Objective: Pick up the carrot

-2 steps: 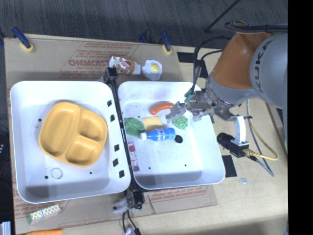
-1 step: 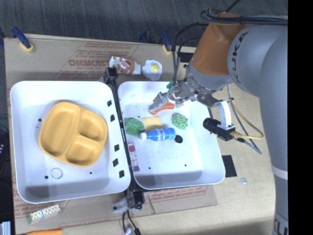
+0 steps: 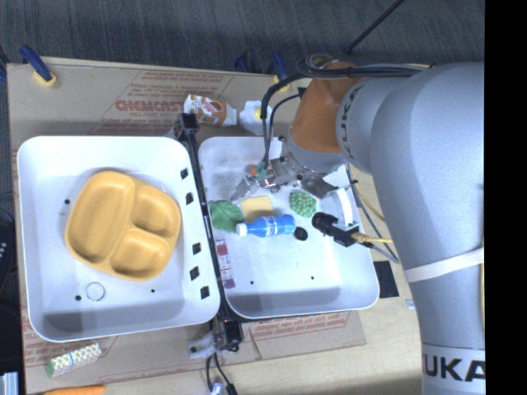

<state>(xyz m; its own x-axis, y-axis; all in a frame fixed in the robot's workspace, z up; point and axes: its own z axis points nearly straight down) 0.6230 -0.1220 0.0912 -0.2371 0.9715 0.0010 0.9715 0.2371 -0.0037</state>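
Mostly hidden carrot (image 3: pixel 262 171), right bin (image 3: pixel 362 290)

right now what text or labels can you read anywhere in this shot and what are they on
"UKA": white letters on the grey arm, cut off by the frame edge.
Red print on the cardboard under the bins: too blurred to read.
Label on the blue bottle: too small to read.
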